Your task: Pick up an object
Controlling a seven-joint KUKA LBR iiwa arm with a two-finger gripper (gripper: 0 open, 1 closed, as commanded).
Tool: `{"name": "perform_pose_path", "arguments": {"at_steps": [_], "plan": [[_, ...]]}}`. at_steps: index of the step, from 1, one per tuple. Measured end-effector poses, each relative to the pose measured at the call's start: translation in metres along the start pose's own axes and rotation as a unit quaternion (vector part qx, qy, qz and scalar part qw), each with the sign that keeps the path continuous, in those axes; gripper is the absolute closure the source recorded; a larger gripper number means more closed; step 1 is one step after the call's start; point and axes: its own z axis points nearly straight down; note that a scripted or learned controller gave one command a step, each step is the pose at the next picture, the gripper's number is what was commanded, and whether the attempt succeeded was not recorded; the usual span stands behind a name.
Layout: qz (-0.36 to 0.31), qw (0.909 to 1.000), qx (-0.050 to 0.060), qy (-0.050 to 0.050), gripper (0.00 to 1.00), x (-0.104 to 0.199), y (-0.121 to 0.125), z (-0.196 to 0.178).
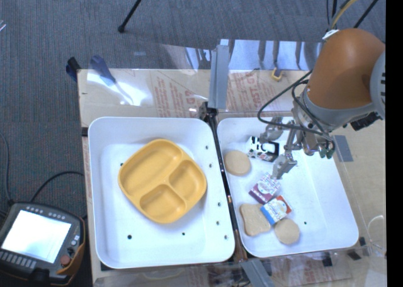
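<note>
My gripper (277, 150) hangs low over the back of the right bin (327, 204), its two fingers spread apart, so it is open. A small black and white item (262, 149) lies just left of the gap between the fingers; nothing is held. The lower fingertip (283, 167) points at a purple and silver packet (267, 188). Below that packet lies a blue, red and white packet (276, 209). A round cookie (237, 163) sits at the bin's left side. A toast-shaped cookie (254, 219) and another round cookie (288, 231) lie near the front.
The left bin (107, 147) holds a yellow compartment plate (162, 180). A metal divider post (217, 81) stands behind the seam between the bins. A teach pendant (38, 238) lies on the floor at lower left. The arm's orange band (343, 68) looms over the right bin's back.
</note>
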Motion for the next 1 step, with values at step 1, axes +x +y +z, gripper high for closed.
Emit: {"name": "perform_pose_path", "arguments": {"at_steps": [1], "plan": [[0.137, 0.9906, 0.000, -0.001, 0.00, 0.0253, -0.0130, 0.1243]]}}
